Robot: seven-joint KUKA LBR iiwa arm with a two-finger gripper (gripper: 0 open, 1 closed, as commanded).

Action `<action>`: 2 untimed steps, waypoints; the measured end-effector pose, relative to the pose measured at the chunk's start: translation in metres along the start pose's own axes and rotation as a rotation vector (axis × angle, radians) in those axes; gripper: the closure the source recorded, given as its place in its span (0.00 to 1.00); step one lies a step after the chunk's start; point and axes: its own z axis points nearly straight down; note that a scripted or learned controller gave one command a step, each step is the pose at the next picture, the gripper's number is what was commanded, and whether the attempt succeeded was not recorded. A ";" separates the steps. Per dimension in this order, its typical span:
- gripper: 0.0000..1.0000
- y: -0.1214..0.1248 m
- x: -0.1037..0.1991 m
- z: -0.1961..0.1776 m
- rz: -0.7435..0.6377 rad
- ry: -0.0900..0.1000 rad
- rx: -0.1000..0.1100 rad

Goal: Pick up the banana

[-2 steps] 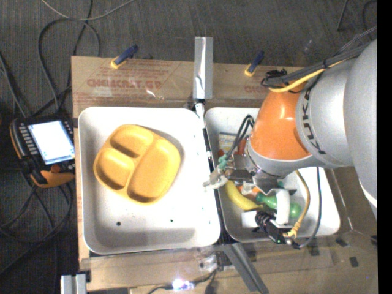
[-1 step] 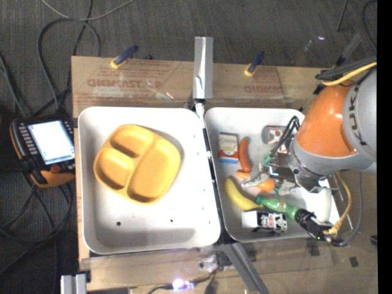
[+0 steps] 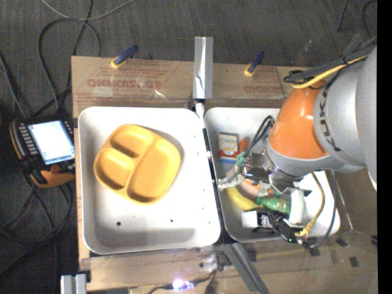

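Observation:
The yellow banana point(image 3: 239, 199) lies in the right bin point(image 3: 216, 164), near that bin's left wall and toward its front. My gripper point(image 3: 243, 175) hangs low over the bin, directly above the banana's far side and very close to it. The grey and orange arm covers most of the right bin, hiding the banana's right end.
A yellow divided plate point(image 3: 138, 162) sits in the left bin point(image 3: 92, 225). The right bin also holds a small carton point(image 3: 228, 145), an orange item point(image 3: 244, 144), a green item point(image 3: 273, 203) and a white packet point(image 3: 260, 219). Cables trail by the bin's front right.

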 end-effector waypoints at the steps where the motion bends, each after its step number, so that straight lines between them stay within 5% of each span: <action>1: 0.00 0.000 0.001 0.000 0.056 0.000 -0.001; 2: 0.00 0.011 -0.060 0.081 0.095 0.001 -0.003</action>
